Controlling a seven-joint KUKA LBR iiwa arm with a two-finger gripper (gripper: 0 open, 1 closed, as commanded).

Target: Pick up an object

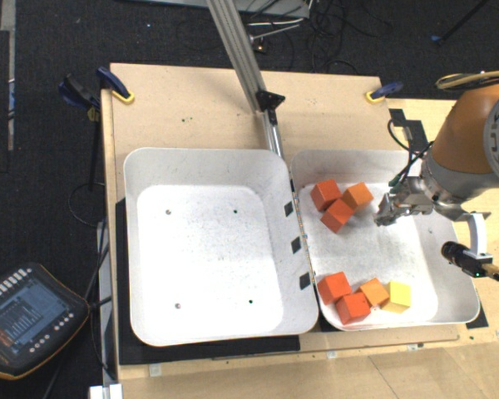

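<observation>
- Camera view from above shows us two shallow white plastic bins side by side on a light wooden bench (333,110); the left bin (150,173) and the right bin (420,248).
- In the right bin we see two groups of small blocks. The upper group has a red-orange cube (325,194), a darker red cube (338,214) and a lighter orange cube (358,195), all touching or nearly touching.
- The lower group, near the front wall of this bin, has a red cube (333,286), another red cube (353,307), an orange cube (374,292) and a yellow cube (398,295).
- The grey arm with the orange band (474,140) reaches in from the right, and its two-finger gripper (388,213) hangs over the right bin, just beside the upper group.
- We cannot tell if the claw is open or closed; it is small and dark here, and we see no block in it.
- The relation that matters, in our judgement: the lighter orange cube lies just to the left of the claw in this view and a little toward the far side, so it is the nearest candidate. The lower group is well apart, toward the front.
- The cubes have no clear long axis, so we think the approach direction matters less than the neighbours, because the darker red cube sits close and could be pushed.
</observation>
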